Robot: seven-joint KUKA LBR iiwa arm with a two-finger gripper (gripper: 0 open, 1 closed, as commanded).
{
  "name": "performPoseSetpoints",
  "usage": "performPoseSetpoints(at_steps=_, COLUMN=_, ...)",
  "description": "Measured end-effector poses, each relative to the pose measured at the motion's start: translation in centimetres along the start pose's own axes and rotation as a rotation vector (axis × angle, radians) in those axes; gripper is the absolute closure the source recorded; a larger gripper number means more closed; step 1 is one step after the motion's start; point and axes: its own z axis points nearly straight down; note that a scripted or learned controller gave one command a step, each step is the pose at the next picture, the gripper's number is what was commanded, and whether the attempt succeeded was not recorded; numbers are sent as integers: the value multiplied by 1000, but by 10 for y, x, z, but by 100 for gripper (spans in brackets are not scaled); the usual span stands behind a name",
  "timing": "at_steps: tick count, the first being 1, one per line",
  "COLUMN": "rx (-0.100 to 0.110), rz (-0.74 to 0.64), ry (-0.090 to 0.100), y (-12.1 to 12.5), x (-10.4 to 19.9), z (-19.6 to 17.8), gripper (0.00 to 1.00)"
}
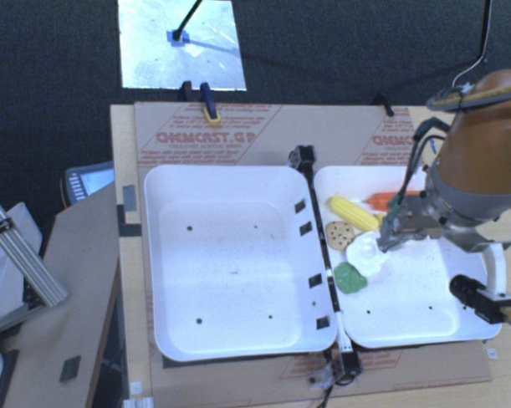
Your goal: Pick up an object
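In the right bin (410,319), near its left wall, lie several small things. They are a yellow corn cob (352,211), a round brown cookie (339,234), a white lumpy object (366,255), a green piece (351,278) and an orange carrot (379,200) partly hidden behind the arm. My gripper (389,238) hangs low at the white object's upper right edge, just right of the corn cob. The wrist's grey body hides whether it touches anything.
The left bin (232,258) sits beside the right one, with a black-clipped divider (315,230) between them. The arm's orange band (483,141) looms over the right bin's far right. A black cylinder on a white bracket (476,296) overhangs the right bin's front right corner.
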Motion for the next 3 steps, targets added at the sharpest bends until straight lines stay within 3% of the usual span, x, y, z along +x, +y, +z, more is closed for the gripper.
performPoseSetpoints(at_steps=1, rx=0, rz=-1, ry=-1, y=1, x=51, z=-6, gripper=100)
performPoseSetpoints(at_steps=2, rx=-2, rz=2, ry=-1, y=2, x=49, z=-16, gripper=100)
performPoseSetpoints(at_steps=3, rx=-5, rz=1, ry=-1, y=55, x=90, z=-45, gripper=100)
